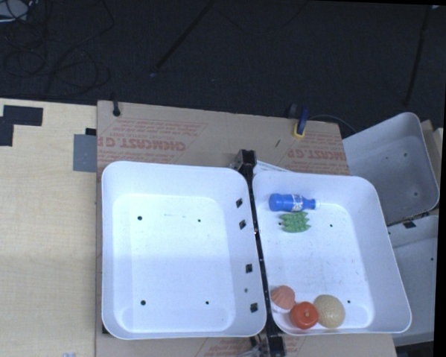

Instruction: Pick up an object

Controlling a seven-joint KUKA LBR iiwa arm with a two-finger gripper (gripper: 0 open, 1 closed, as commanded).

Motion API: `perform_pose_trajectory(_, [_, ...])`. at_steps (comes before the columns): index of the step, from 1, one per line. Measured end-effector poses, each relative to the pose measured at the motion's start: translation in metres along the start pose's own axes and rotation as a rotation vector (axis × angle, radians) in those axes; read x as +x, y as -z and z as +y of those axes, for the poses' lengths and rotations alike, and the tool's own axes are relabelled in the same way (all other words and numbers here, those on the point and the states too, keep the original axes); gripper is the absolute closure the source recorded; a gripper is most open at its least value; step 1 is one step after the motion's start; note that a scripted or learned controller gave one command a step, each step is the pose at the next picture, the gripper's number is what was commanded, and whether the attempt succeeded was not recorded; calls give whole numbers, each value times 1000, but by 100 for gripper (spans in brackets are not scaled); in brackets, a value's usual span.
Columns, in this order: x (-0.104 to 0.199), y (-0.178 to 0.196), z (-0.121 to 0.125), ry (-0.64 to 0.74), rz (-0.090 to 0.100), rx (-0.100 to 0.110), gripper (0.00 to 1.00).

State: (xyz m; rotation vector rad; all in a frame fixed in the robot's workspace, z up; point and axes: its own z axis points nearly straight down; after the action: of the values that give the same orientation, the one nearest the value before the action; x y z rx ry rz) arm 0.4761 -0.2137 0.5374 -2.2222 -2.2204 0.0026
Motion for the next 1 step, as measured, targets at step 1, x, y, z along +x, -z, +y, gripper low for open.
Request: perform_pose_trajectory(1, [1, -6, 0, 1, 1, 2, 0])
